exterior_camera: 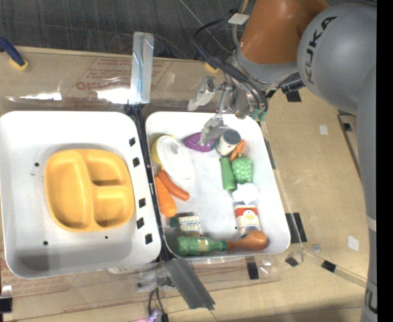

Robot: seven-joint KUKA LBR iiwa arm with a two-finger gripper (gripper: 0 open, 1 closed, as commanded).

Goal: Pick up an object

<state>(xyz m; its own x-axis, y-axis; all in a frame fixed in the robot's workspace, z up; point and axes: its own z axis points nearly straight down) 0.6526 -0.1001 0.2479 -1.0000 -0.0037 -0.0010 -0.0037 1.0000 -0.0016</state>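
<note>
Green bottle (199,245) lay along right bin's (277,200) near wall, beside orange carrot (172,192) and white bottle (247,215). Hung over far end, above small can (229,141): claw (213,131), grip state impossible to tell. Sat in left bin (15,180): yellow tray (90,188).

The grey arm (344,52) runs off the top and right edges. Beneath the gripper (218,129), the flat purple piece (195,141) and small grey-topped can (229,140) are partly covered.
</note>
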